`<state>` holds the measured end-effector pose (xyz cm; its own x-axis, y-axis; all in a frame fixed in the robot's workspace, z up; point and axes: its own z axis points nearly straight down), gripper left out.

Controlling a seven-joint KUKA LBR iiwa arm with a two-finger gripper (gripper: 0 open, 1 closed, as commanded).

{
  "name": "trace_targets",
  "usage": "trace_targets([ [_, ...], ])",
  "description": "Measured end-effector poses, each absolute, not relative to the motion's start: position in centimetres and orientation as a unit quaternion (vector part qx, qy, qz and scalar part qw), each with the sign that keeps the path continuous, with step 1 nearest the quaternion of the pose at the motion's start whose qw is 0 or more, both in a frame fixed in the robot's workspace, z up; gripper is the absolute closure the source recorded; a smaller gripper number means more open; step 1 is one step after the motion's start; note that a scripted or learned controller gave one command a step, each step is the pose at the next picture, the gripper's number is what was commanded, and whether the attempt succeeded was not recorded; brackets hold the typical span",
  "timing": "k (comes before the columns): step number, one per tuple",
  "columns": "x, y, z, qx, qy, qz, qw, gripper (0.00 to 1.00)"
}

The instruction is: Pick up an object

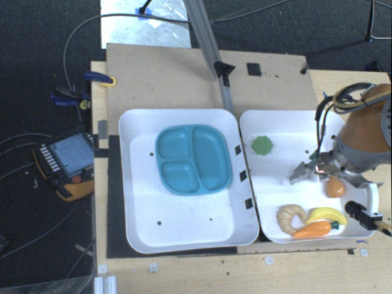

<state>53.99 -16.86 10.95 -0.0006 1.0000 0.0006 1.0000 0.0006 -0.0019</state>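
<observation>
The right bin [275, 127] serves as landmark; it sits on the table [171, 72] beside the left bin [141, 182], which carries a blue divided plate [193, 160]. The arm [365, 133] hangs over the right bin's right side, its gripper [315, 169] low inside. The fingers look spread and bare, just beside a small orange fruit [335, 187]. Near the bin's front wall lie a yellow banana [326, 215], a beige croissant [290, 216] and an orange carrot [312, 229], touching. A green lump [262, 145] sits alone toward the bin's back-left. All look like light, stiff, smooth toys; the round fruit may roll, so a hold across its middle seems best.
</observation>
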Motion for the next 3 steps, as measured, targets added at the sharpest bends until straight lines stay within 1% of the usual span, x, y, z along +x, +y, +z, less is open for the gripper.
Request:
trace_targets([
  [1,54.2,-16.9,12.3,-0.707,-0.707,-0.0009,-0.002,1.00],
  [2,54.2,-17.0,18.7,-0.705,-0.709,-0.0019,-0.004,1.00],
  [3,54.4,-17.0,22.7,-0.705,-0.709,-0.0016,-0.003,1.00],
])
